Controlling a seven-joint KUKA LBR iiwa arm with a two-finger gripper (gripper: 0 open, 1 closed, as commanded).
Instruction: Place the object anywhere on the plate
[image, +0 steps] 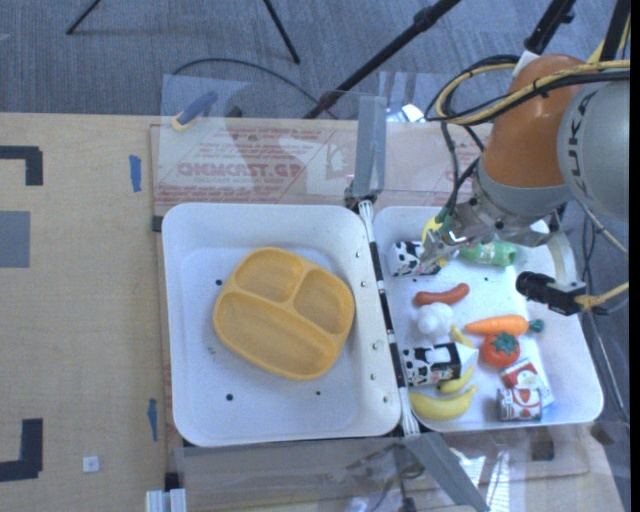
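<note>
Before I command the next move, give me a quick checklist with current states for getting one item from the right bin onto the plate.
1. Plate sits flat in the left bin: ok.
2. Plate compartments free of items: ok.
3. Gripper over the right bin, near the cow-patterned carton: ok.
4. Object held between fingers: cannot tell.
5. Sausage and carrot lie apart from the gripper: ok.

Arm (590, 120) cut off by right and top edges, pincer (437, 243) fingers too small to tell open or closed, green item (490, 254) partly hidden under wrist, black-and-white carton (404, 257) partly hidden behind pincer, carton (522, 390) label illegible.
</note>
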